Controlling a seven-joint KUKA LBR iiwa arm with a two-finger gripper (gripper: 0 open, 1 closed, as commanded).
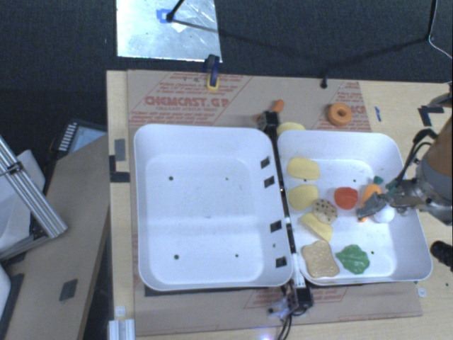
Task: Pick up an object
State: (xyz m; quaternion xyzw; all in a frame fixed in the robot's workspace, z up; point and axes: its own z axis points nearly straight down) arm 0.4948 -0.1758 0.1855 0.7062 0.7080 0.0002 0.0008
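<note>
Nearest the cam, at the bottom edge of the bench, a small cable clamp (297, 302) is sitting at the seam btw the two bins, w/ wires trailing off below it. Just above it the right bin (407, 257) is holding the toy food: a tan bread slice (320, 258) is lying at the front w/ a green leafy piece (353, 258) beside it to the right; a yellow wedge (316, 225) is resting just behind the bread, touching a speckled cookie (325, 208); two more yellow pieces (303, 183) are sitting one behind the other near the bin's left wall; a red round item (346, 197) is lying mid-bin. The gripper (369, 209) is reaching in from the right, low in the right bin, tips pointing left twd the red item; an orange carrot-like piece (371, 190) and a white round thing (384, 216) are sitting right up against the fingers, but whether anything is actually btw them, or how far apart they are, can't be told from this angle. The left bin (205, 207) is lying alongside, sharing the black hinge strip. Behind the bins, an orange doughnut (340, 114) is resting on the cardboard sheet (191, 98), and a yellow clip (212, 82) is sitting on the cardboard's far edge.
</note>
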